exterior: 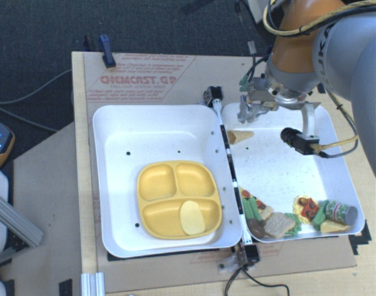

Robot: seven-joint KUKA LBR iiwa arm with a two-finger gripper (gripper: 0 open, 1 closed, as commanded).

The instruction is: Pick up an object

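While tool point(247, 114) hovers, toy food point(299, 214) crowds near corner.

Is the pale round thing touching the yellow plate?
Touching. The camera view shows the pale round piece lying flat inside the yellow plate's bottom compartment.
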